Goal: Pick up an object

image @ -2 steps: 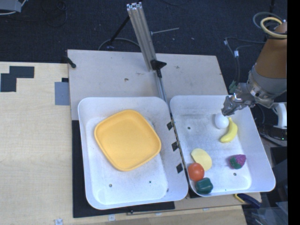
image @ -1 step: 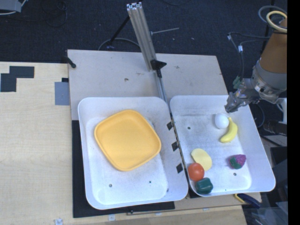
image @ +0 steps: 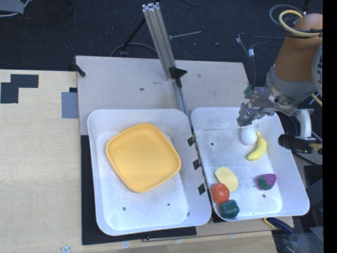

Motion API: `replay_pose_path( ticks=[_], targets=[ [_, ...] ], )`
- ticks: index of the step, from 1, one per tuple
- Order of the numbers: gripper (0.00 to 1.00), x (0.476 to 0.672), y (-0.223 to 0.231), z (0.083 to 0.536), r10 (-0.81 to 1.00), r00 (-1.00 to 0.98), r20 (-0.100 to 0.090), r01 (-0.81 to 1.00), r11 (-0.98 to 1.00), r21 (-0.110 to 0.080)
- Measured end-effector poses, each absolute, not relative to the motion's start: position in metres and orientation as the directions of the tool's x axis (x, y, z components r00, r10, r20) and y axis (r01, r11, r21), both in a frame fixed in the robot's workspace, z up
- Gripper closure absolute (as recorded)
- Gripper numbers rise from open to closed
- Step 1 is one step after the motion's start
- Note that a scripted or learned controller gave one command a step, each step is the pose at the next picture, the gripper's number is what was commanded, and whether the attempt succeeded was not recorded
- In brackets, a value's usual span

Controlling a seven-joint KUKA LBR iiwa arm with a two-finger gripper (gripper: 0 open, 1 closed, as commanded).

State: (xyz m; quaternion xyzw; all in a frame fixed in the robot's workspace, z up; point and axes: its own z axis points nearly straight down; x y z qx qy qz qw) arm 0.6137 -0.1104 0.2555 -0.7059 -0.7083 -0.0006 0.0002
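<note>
In the right bin (image: pixel 287 204) lie a white egg (image: pixel 248 136), a yellow banana (image: pixel 257 148), a pale yellow piece (image: pixel 226 177), a red tomato (image: pixel 220 193), a dark green pepper (image: pixel 229 208) and a purple grape bunch (image: pixel 267 181). My gripper (image: pixel 245 119) hangs over the back of that bin, just above and behind the egg. Nothing shows between its fingers.
The left bin (image: pixel 113 215) holds a yellow square plate (image: pixel 143 156). A slanted aluminium rail (image: pixel 162 41) runs from the back down to the divider between the bins. The arm with its orange band (image: pixel 297 51) comes in from the right.
</note>
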Motion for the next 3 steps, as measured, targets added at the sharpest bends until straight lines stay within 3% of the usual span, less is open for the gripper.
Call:
replay_pose_path(
  ticks=[1, 2, 3],
  targets=[
    [1.0, 0.601, -0.051, 0.247, 1.0, -0.003, 0.001, 1.0, 0.003, -0.001],
    [1.0, 0.604, 0.004, 0.239, 1.0, -0.003, 0.001, 1.0, 0.003, -0.001],
    [1.0, 0.594, 0.055, 0.224, 1.0, -0.003, 0.001, 1.0, 0.003, -0.002]
  ],
)
